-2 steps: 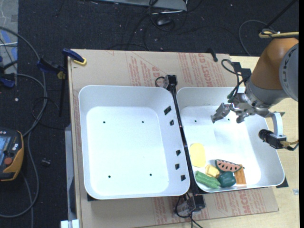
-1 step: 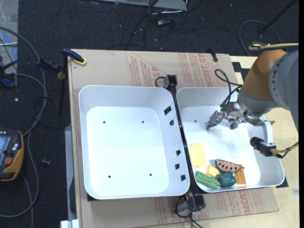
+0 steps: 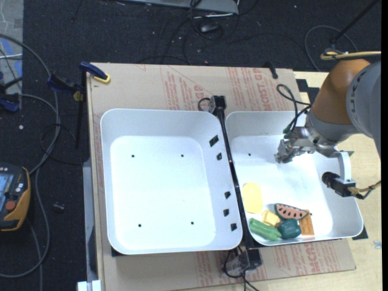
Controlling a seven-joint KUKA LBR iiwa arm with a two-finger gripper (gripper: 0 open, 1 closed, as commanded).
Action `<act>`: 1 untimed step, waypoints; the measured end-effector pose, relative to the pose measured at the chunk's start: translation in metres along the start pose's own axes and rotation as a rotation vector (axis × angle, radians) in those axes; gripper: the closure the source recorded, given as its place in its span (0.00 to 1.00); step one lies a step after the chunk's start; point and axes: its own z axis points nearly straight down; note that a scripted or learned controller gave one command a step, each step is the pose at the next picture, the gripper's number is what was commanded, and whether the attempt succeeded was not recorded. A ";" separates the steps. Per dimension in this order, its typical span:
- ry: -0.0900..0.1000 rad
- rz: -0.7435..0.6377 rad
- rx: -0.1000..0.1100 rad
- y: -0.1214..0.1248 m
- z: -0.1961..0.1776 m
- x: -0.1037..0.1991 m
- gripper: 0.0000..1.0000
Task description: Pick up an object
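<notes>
Several small toy foods lie in the near part of the right bin [image 3: 267, 144]: a pale yellow piece [image 3: 252, 197], a watermelon slice [image 3: 292, 211], a green piece [image 3: 264, 229], a teal piece [image 3: 289, 228] and an orange piece [image 3: 307, 225]. My gripper [image 3: 285, 153] hangs over the far middle of that bin, up and to the right of the yellow piece and apart from every object. Nothing shows between its tips.
The left bin [image 3: 115, 126] sits beside the right one, split from it by a black clamped divider [image 3: 227, 162]. Both rest on a cardboard sheet [image 3: 157, 83]. Cables and a blue-and-yellow clamp [image 3: 94, 73] lie beyond the bench at the back left.
</notes>
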 end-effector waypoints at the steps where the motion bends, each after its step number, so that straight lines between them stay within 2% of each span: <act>1: 0.000 0.000 -0.001 0.005 -0.043 0.000 1.00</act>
